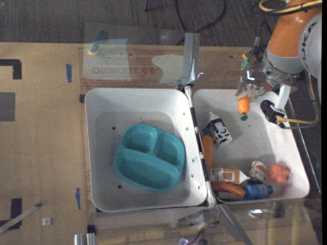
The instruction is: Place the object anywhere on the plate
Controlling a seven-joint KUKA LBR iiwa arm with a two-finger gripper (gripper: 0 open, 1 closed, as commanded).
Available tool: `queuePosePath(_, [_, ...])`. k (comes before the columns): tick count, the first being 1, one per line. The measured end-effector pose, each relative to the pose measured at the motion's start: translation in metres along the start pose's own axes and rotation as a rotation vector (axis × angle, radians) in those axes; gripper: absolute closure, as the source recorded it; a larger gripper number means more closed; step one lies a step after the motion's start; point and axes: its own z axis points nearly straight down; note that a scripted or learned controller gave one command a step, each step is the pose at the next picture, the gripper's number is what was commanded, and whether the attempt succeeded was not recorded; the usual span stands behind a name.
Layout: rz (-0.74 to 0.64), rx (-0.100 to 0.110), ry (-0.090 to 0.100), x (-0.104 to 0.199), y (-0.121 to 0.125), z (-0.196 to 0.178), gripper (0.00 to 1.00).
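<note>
You've got the little toy carrot (244,106) pinched at its top in the gripper (249,92) above the right bin (286,152), looks light, rigid and kinda slick, so carry it gently over to the teal plate (149,157).

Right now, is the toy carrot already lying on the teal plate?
No, the toy carrot hangs under the gripper above the right bin, while the teal plate lies in the left bin.
</note>
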Motion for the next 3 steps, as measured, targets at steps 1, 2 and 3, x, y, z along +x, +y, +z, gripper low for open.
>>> queuePosePath(1, [-0.14, 0.001, 0.002, 0.051, -0.09, -0.033, 1.0])
queuePosePath(2, [-0.331, 0.002, 0.002, 0.138, -0.125, 0.0, 1.0])
queuePosePath(3, [-0.323, -0.001, 0.002, 0.177, -0.106, -0.008, 1.0])
